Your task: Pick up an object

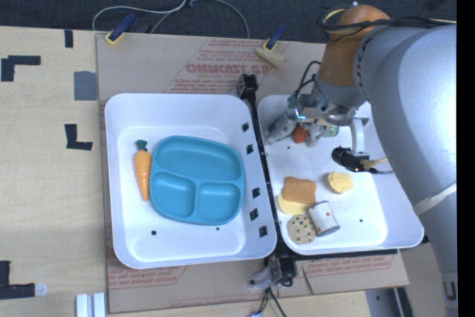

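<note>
My gripper (300, 127) is low over the far part of the right bin (371, 234), reaching in from the right. A small red-orange object (299, 135) sits right under it, partly hidden by the gripper body, and I cannot tell whether it is gripped. Nearer the front of this bin lie an orange bread slice (300, 189) on a yellow piece (288, 205), a speckled cookie (300, 229), a small can (323, 218) and a yellow chunk (340, 182).
The left bin (126, 115) holds a blue divided plate (197, 179) and a carrot (142, 169) beside its left edge. The black divider (256, 159) between the bins runs just left of the gripper. The arm's bulk covers the right bin's far right corner.
</note>
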`<state>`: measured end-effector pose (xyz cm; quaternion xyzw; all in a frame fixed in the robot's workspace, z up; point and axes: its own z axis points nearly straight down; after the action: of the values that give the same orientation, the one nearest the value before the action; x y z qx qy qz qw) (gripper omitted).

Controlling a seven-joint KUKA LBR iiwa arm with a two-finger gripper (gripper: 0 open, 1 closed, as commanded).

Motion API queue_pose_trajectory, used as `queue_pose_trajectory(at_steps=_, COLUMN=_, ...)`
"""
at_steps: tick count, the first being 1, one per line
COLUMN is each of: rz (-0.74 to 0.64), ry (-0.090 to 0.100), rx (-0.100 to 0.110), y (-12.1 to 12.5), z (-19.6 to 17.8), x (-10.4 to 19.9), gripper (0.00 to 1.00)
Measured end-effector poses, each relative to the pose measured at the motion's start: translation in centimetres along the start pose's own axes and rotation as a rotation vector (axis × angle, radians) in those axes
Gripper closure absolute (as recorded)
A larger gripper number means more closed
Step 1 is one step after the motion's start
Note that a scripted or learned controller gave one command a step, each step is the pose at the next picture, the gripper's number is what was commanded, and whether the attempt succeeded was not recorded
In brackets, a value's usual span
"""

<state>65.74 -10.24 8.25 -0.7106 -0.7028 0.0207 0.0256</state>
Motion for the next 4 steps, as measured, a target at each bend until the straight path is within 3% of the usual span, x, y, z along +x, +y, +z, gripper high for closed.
queue_pose_trajectory(at_steps=1, rz=-0.001, ry=-0.001, rx=-0.017, y=0.21, z=-0.02, x=-0.03, gripper=0.0)
queue_pose_trajectory(at_steps=2, rz=-0.003, ry=0.007, rx=-0.015, y=0.26, z=-0.01, x=-0.47, gripper=0.0)
queue_pose_trajectory(at_steps=4, rz=-0.002, ry=0.003, rx=-0.016, y=0.24, z=0.01, x=-0.38, gripper=0.0)
